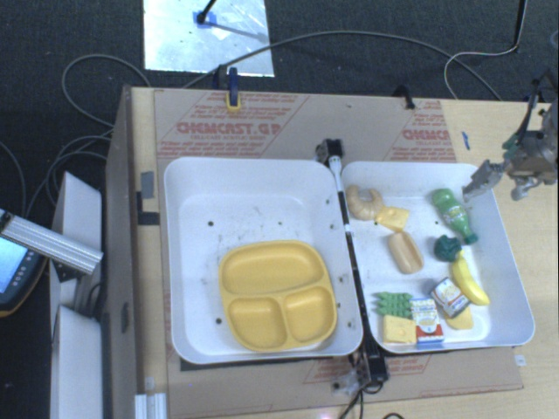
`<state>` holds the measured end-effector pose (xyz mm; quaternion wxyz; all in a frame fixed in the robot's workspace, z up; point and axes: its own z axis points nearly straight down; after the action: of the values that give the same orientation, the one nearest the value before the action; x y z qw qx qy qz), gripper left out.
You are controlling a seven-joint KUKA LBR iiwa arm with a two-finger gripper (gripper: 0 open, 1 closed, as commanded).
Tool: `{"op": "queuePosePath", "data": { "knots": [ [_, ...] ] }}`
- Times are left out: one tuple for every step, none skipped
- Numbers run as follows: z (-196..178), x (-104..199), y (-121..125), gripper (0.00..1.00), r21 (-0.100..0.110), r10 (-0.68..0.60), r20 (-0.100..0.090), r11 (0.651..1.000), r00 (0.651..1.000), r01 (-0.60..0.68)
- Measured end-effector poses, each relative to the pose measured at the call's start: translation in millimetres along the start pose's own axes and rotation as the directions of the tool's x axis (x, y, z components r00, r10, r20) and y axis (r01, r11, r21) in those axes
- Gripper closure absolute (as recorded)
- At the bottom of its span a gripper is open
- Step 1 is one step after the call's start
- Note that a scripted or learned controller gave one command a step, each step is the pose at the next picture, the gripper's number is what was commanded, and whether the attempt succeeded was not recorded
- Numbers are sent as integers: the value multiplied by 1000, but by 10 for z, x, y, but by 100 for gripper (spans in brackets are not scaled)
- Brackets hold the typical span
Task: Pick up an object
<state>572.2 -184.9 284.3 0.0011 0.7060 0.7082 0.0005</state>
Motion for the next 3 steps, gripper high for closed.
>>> {"op": "queuePosePath", "data": {
  "knots": [
    [669, 10, 765, 0, 1, -2, -1, 1000, 1000, 2],
    [1329, -221, 832, 0, 2, 2, 0, 1000, 1000, -2],
    [2006, -202, 960, 0, 3, -2, -3, 1000, 1000, 2]
  ]
}}
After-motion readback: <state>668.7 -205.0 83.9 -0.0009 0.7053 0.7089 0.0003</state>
